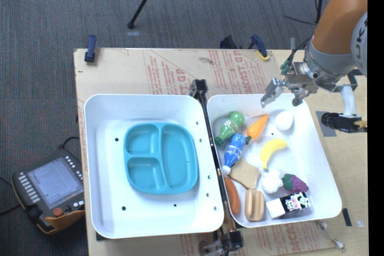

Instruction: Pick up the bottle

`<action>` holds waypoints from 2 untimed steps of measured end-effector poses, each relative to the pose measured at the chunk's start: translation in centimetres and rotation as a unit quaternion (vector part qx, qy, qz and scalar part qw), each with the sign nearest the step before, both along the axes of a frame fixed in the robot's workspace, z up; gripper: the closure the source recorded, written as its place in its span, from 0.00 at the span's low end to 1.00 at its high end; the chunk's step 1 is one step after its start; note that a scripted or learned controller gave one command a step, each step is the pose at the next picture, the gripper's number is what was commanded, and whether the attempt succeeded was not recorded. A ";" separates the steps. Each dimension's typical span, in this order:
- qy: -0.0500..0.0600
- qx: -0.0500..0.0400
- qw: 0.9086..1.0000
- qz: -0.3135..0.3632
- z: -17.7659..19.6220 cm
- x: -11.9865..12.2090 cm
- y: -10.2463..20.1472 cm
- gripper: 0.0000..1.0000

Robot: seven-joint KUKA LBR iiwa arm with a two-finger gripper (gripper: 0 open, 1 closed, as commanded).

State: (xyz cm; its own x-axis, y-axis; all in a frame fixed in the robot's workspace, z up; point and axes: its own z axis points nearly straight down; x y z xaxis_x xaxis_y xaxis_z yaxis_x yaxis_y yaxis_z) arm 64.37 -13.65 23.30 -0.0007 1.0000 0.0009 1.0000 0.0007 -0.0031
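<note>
The gripper point(283, 93) hangs above the far edge of the right bin point(322, 160), with its two fingers spread apart and nothing between them. The arm point(339, 15), grey with an orange band, comes in from the right.

The bottle point(234, 149), blue with a white cap, lies on its side in the left half of the right bin, close to the wall shared with the left bin point(102, 129). It is well apart from the gripper. Just beyond it lies a green bottle point(228, 126), touching or nearly touching it. A carrot point(257, 126) sits to the right of the green bottle, and a white egg point(283, 122) lies further right, almost under the gripper. A banana point(271, 151) lies right of the blue bottle. A slice of bread point(245, 174) sits just in front of the blue bottle, with a sausage point(233, 195) and a hot dog bun point(255, 205) nearer the front wall. Purple grapes point(295, 183) and a small black-and-white carton point(288, 205) occupy the front right corner.

The left bin holds a teal divided plate point(161, 157), lying flat near its middle. Both bins rest on the surface point(150, 66), with blue clamps point(90, 48) at its far edge. A teach pendant point(48, 189) lies on the floor to the left.
</note>
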 end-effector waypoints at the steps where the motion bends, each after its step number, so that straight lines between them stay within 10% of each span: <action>1: 0.001 0.001 1.000 0.001 1.0 0.0 0.0 1.00; 2: 0.000 0.000 1.000 -0.022 4.7 -7.9 2.2 1.00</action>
